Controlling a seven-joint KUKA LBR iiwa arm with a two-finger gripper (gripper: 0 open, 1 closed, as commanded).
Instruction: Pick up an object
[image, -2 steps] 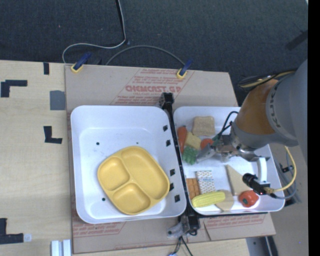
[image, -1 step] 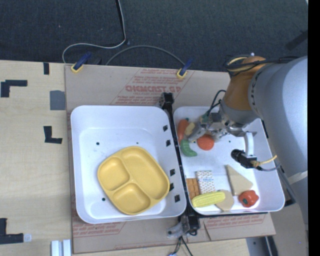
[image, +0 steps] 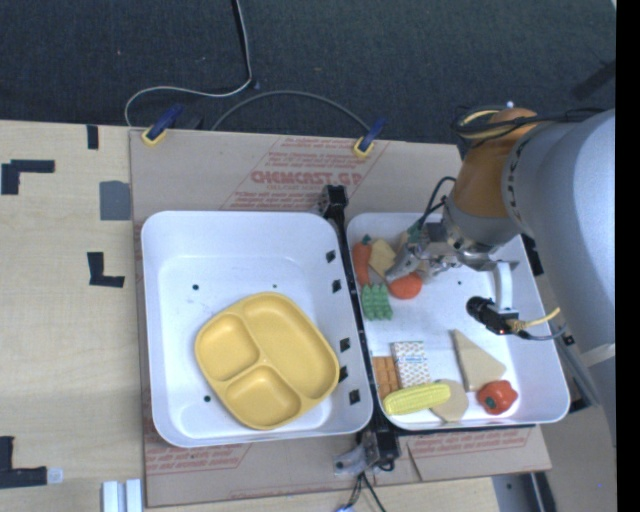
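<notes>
My gripper (image: 412, 262) hangs low over the upper left part of the right bin (image: 530, 345), among toy foods. Just below its tip lies an orange-red round piece (image: 405, 288), touching or nearly touching the fingers. A tan piece (image: 383, 254) and an orange carrot-like piece (image: 361, 262) lie to its left. A green block (image: 375, 301) sits below those. Whether anything is between the fingers is hidden by the wrist.
The left bin (image: 170, 250) bears a yellow divided plate (image: 264, 358). The right bin's front holds a corn cob (image: 416, 397), a cracker (image: 410, 358), a waffle strip (image: 382, 374), a tan wedge (image: 476, 358) and a red tomato (image: 497, 397). The grey arm (image: 570, 220) covers the right bin's far right.
</notes>
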